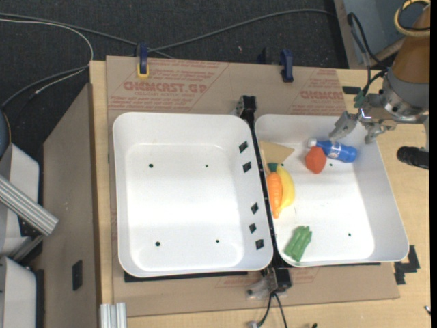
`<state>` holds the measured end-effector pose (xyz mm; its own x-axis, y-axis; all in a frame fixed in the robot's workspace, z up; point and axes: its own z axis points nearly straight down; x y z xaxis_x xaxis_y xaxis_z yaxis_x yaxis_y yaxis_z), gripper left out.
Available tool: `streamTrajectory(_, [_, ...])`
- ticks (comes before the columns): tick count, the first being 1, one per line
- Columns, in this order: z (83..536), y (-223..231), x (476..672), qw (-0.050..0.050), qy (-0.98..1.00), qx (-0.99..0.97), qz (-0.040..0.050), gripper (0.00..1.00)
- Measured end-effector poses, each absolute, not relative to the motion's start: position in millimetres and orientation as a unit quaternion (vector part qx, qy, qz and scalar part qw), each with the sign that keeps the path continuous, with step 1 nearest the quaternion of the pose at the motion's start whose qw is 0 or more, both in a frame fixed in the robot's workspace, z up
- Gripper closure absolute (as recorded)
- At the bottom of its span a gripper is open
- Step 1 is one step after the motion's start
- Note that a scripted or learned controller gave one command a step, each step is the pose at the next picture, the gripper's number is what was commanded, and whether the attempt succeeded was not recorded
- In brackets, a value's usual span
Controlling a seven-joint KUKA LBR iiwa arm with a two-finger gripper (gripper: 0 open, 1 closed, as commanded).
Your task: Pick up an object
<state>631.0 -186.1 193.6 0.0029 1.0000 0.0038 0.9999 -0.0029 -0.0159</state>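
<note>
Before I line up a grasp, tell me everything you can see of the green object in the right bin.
The green object is a small, elongated, bumpy-looking piece, possibly a toy vegetable, seemingly plastic. It lies flat on the floor of the right bin, near the front edge and toward the divider side, tilted slightly off the bin's axis. Nothing touches it: the orange and yellow pieces lie apart, farther back. The gripper is at the bin's far right corner, well away.

Right bin (382, 203) contents:
- Blue bottle (336, 150), white cap end toward left, lying on side, far part of bin.
- Red-orange round obj (315, 160), touching bottle's cap end, just in front.
- Tan flat wedge (276, 152), near divider, far-left corner area.
- Carrot (274, 193), orange w/ green top, lying lengthwise along left wall.
- Banana (287, 185), yellow, curved, touching carrot's right side.
- Green veg (298, 243), oblong, tilted, near front edge, apart from rest.
</note>
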Motion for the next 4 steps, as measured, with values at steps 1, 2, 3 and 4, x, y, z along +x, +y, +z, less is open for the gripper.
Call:
streamTrajectory(1, [203.0,-185.5,634.4,0.0,-0.707,-0.707,0.0,0.0])
streamTrajectory(2, [154.9,-194.3,635.9,0.003,-0.707,-0.707,0.0017,0.0])
streamTrajectory(3, [111.1,-205.9,634.7,-0.003,-0.707,-0.707,0.0011,0.0])
streamTrajectory(4, [84.2,-205.5,634.8,0.002,-0.707,-0.707,0.0009,0.0])
